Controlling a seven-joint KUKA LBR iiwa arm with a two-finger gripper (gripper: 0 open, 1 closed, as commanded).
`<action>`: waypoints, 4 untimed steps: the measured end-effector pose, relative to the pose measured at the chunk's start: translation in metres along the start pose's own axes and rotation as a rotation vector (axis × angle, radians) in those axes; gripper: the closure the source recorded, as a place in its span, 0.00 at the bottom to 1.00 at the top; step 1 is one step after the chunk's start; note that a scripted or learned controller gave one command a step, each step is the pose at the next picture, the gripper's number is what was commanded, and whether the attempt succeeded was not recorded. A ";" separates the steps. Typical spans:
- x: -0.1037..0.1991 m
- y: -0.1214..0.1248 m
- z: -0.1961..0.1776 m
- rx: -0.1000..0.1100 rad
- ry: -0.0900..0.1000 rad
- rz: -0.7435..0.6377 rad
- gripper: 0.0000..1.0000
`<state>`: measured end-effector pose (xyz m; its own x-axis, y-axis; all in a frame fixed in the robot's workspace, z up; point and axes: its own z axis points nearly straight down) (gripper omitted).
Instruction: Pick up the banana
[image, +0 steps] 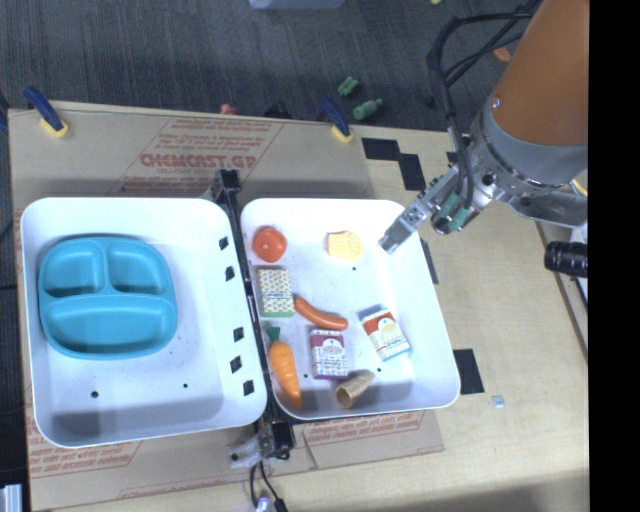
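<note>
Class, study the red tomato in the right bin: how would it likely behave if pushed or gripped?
The tomato looks round, so a push would probably roll it, perhaps into the patterned box below it. Its smooth-looking skin may slip under a pinch. Being small, it is likely light.

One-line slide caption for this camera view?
End effector poised over right bin's far-right rim, toy foods inside; blue tray in left bin.

red "chemcast gp" print on the cardboard sheet (200, 150) under bins
</note>
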<state>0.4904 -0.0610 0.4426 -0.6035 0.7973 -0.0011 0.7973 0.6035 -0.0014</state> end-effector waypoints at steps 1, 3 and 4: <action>0.015 0.041 0.171 0.002 0.004 -0.104 1.00; -0.061 -0.017 0.193 0.001 0.003 -0.171 1.00; -0.119 0.038 0.106 -0.001 -0.001 0.001 1.00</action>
<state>0.5923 -0.1336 0.3364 -0.6025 0.7981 -0.0017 0.7981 0.6025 -0.0003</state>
